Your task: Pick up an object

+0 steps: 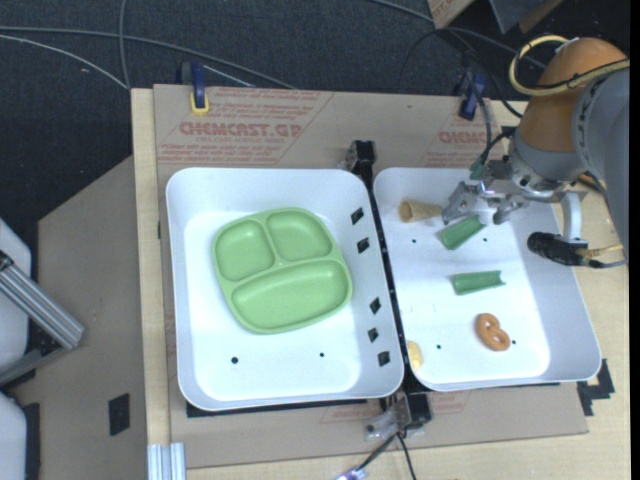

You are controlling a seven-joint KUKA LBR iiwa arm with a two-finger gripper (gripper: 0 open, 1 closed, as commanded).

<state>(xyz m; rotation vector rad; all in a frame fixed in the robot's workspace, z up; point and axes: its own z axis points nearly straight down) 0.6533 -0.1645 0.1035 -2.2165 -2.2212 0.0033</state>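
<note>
My gripper hangs over the back of the right bin. A tilted green block sits right at its tip, touching it or just beneath it; I cannot tell whether it is gripped. A second green block lies flat in the middle of the same bin. An orange pretzel-shaped piece rests nearer the front. A tan cone lies just left of the gripper.
The left bin holds a green divided plate. A small yellow piece sits at the right bin's front left corner. Black clips line the divider between the two bins. The arm fills the upper right.
</note>
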